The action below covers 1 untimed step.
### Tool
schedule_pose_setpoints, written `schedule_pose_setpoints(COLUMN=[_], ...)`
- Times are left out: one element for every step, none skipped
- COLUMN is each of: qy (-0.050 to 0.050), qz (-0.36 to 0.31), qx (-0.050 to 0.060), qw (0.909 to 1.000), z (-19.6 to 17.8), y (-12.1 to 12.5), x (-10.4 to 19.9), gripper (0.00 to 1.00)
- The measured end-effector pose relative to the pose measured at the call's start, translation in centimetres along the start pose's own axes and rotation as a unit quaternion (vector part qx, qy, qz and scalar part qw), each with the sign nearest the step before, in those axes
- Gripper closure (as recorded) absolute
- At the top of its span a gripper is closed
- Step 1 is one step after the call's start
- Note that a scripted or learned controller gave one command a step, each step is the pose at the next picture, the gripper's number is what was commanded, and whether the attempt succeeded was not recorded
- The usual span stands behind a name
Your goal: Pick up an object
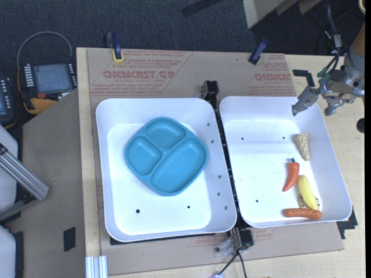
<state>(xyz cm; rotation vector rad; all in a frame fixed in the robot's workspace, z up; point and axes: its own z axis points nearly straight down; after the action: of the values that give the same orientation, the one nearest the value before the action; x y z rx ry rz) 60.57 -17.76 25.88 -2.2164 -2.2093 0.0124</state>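
In the right bin lie several small items along its right side: a beige cone-shaped piece, a red-orange pepper, a yellow banana and an orange sausage-like piece. My gripper hangs over the bin's far right corner, above and behind the beige piece. Its two fingers stand apart, open, with nothing between them.
The left bin holds a blue three-compartment plate. A black clamp sits between the bins at the back. Cardboard lines the bench behind the bins. The left half of the right bin is bare white floor.
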Motion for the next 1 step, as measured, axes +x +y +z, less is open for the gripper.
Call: schedule_pose_setpoints(qy=[-0.001], qz=[-0.002], qx=[-0.007], qw=[1.0000], z=[-0.78], y=[0.22], x=[0.07], gripper=[0.00])
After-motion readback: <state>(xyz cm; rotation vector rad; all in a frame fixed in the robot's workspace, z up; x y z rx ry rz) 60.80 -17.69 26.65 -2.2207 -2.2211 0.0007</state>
